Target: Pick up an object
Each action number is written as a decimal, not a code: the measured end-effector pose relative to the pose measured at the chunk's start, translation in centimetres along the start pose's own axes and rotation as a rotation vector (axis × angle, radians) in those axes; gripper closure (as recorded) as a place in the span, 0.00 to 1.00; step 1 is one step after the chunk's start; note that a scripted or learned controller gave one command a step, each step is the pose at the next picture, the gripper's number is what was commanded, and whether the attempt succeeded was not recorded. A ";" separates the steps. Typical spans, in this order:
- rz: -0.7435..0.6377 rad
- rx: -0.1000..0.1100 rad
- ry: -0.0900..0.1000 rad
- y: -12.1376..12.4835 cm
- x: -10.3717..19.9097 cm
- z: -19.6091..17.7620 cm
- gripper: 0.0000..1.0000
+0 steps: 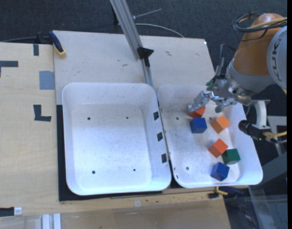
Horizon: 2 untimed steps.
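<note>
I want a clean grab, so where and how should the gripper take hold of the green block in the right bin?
Take the green block from straight above, fingers on its upper-right and lower-left faces. An orange block sits tight at its upper left and a blue block is close below, so those sides look crowded.

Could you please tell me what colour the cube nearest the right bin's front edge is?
Blue. The cube sits by the right bin's front rim, clearest in the camera view.

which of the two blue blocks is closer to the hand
The upper blue block, lying just below the hand beside a red-orange block. The other blue block sits far down by the right bin's near edge.
</note>
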<state>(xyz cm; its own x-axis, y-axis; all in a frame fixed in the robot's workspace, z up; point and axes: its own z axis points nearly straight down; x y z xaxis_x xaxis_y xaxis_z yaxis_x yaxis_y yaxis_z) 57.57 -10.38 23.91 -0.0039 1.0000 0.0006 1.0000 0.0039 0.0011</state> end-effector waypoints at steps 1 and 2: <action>0.004 0.008 -0.002 2.2 -3.0 15.2 0.00; 0.002 0.004 0.000 2.3 -2.9 13.8 1.00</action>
<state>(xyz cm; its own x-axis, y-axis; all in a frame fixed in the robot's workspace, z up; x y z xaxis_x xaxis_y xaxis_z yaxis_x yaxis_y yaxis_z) 59.91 -13.22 10.10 -0.0021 1.0000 0.0005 1.0000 0.0021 -0.0033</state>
